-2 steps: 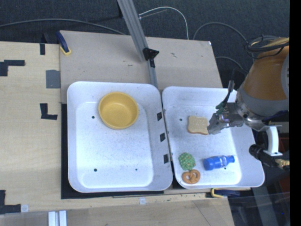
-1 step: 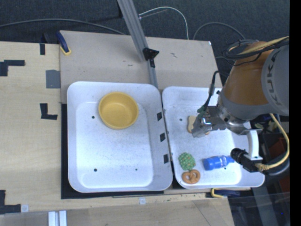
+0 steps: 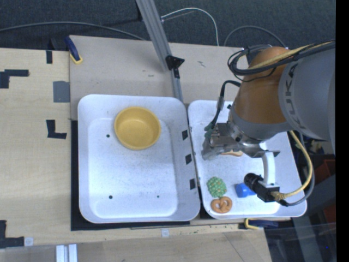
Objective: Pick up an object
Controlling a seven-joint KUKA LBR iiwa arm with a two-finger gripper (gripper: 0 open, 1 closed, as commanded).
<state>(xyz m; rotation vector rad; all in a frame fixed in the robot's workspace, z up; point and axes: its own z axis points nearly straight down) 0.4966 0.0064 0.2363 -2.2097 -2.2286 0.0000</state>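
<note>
1. Worktop (image 3: 109,64): carries two white bins side by side.
2. Arm (image 3: 267,100): reaches low into the right bin (image 3: 199,116).
3. Left bin (image 3: 98,162): holds a yellow bowl (image 3: 137,126).
4. Hand (image 3: 214,146): grip state cannot be told; probably seeking an object.
5. Candidates near the front rim: green ball (image 3: 216,186), pretzel (image 3: 222,204), blue block (image 3: 243,190).
</note>
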